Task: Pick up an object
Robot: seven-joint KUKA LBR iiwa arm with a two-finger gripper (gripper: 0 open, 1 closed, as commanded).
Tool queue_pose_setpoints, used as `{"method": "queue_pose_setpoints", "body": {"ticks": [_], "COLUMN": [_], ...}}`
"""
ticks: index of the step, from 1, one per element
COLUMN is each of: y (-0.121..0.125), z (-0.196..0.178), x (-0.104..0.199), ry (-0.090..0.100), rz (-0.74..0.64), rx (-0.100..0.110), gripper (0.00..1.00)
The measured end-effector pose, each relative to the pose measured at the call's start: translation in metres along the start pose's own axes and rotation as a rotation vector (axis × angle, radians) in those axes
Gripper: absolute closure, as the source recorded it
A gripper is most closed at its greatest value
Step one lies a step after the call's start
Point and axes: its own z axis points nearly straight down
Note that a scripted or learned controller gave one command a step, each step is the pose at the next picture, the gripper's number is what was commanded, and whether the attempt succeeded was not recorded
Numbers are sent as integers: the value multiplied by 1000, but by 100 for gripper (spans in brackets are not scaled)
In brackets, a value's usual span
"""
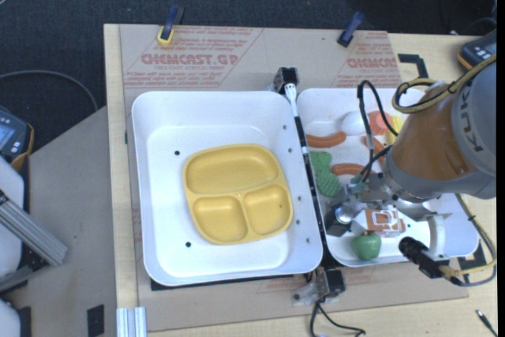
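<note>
The right bin (319,100) holds several small items: two orange-brown sausages (326,140) (347,168), a green leafy toy (323,174), a white rounded piece (352,122), an orange piece (377,127), a green apple (366,246) and a small red-and-white box (384,222). My gripper (345,215) is low in this bin's front left part. It sits just below the green leafy toy and to the upper left of the apple. The grey-and-orange arm (430,146) covers the bin's right half. Whether anything is held between the gripper's tips is hidden.
The left bin (154,170) holds a yellow three-compartment plate (237,192). A black divider rail (304,162) runs between the bins. Clamps sit at the back of the bench (167,26) (351,29). Cables trail by the front right edge (442,268).
</note>
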Motion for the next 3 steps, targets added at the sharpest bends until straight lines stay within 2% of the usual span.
{"method": "queue_pose_setpoints", "body": {"ticks": [1, 3], "y": [2, -15], "z": [-14, -121], "x": [-1, 4], "ry": [-3, -4], "rz": [1, -3], "rx": [-9, -12], "gripper": [100, 100]}}
